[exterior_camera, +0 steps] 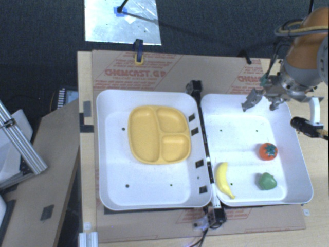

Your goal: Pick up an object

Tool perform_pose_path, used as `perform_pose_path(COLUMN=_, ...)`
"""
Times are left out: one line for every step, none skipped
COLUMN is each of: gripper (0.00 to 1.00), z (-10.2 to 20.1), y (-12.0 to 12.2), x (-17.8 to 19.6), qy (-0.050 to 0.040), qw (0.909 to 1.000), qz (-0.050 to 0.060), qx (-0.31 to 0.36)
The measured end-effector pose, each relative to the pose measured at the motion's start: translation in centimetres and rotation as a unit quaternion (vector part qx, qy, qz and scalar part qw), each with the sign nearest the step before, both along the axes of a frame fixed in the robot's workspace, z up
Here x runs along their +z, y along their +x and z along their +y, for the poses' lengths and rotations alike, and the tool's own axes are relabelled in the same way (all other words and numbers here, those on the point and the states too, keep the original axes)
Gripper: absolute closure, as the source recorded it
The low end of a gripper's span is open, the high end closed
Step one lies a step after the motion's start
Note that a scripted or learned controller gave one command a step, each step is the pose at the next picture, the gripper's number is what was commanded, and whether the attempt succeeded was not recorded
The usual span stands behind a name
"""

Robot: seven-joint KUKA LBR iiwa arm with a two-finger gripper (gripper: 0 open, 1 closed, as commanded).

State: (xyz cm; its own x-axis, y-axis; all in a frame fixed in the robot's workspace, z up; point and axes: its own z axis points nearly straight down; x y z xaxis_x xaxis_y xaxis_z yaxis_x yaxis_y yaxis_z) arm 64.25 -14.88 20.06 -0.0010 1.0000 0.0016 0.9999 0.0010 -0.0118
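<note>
Hung open-jawed, gripper (263,101) holding nothing, over right bin (293,138) at one o'clock; arm (308,45) slanted in from two.

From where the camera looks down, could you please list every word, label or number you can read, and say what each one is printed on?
"CHEMCAST GP", red print on the brown board under the bins, behind the left bin; the last letters are uncertain.
Similar red print on the board behind the right bin: too blurred to read.
Smaller red lines around both: too small to read.
</note>
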Motion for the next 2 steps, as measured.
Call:
perform_pose_path(gripper=0.00, z=0.0, y=0.3, x=0.8, qy=-0.0011, qw=1.0000, qz=-0.007, qx=0.001)
perform_pose_path(gripper=0.00, z=0.9, y=0.9, x=-4.4, qy=-0.0008, qw=1.0000, qz=-0.006, qx=0.003)
